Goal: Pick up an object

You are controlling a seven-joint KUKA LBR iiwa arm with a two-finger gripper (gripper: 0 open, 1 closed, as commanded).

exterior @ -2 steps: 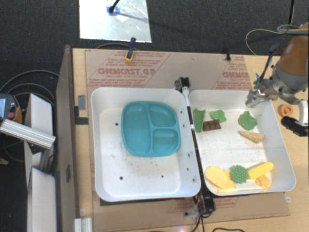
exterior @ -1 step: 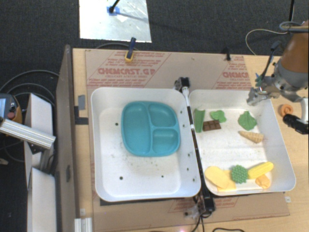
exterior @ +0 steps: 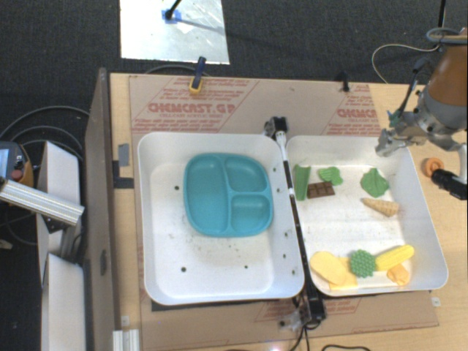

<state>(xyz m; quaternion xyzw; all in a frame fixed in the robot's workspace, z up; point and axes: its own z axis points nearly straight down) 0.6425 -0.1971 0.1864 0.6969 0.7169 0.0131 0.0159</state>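
**Ana:** While the gripper [exterior: 387,143] hangs over the far right corner of the right bin [exterior: 424,218], can you make out the fingers?

**Ben:** No — too small and blurred to say whether they are spread or pressed together. Nothing shows between them, so I judge it carries nothing.

**Ana:** And the candidates?

**Ben:** All in that right bin. A green leaf piece [exterior: 374,183] lies nearest the gripper, with a pale cone [exterior: 382,208] just below it. Across the bin sit a brown block [exterior: 320,190] and a green strip [exterior: 300,181] by the divider. At the near edge a yellow corn [exterior: 395,256], a green round piece [exterior: 362,263] and a yellow flat piece [exterior: 329,268] crowd together, touching.

**Ana:** The left bin [exterior: 157,218]?

**Ben:** It bears a teal tray [exterior: 227,194] — flat and wide, an awkward grasp.

**Ana:** Risks?

**Ben:** Descending where it hangs, it may strike the bin wall. The leaf looks thin, so the fingers could close above it. In the near cluster, a push might nudge neighbours and spoil the grip.
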